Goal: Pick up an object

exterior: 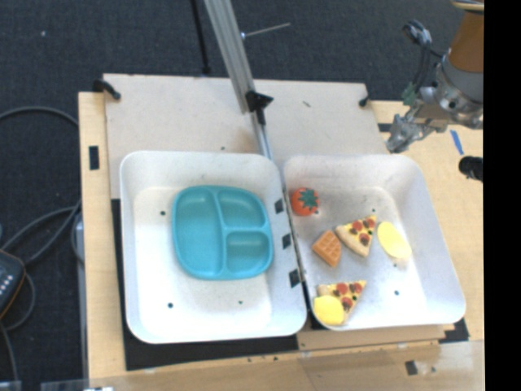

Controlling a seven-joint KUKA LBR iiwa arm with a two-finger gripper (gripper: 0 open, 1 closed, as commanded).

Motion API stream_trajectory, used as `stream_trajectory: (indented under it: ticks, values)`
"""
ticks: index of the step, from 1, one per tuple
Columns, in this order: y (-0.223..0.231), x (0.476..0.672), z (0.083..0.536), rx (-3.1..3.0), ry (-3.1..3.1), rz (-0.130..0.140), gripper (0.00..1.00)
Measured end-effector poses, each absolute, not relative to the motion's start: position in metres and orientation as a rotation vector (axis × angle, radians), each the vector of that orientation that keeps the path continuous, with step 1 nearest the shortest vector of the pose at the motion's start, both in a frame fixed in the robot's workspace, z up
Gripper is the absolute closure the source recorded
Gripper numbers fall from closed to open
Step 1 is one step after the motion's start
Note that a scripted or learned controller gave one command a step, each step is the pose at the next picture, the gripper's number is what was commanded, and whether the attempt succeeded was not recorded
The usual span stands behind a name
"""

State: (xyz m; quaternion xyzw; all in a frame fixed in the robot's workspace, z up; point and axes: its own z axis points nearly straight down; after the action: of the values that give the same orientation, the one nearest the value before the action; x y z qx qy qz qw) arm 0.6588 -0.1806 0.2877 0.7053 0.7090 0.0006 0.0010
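Observation:
The right bin holds several toy foods: a red tomato, a waffle piece, a pizza slice, a yellow lemon-like piece, a second pizza slice and a yellow piece at the front edge. My gripper hangs above the bench just beyond the right bin's far right corner, apart from all the toys. Nothing shows between its fingers.
The left bin carries a turquoise divided plate. A slanted metal post rises from behind the bins' shared wall. Cables lie on the dark floor at left. Bare wooden bench surrounds the bins.

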Motion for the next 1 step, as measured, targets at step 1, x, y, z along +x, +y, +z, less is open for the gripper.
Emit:
stream_trajectory:
  ticks: [1]
  values:
    - [-0.1291, 0.6657, 0.281, 2.214, 2.228, 0.001, 1.0]
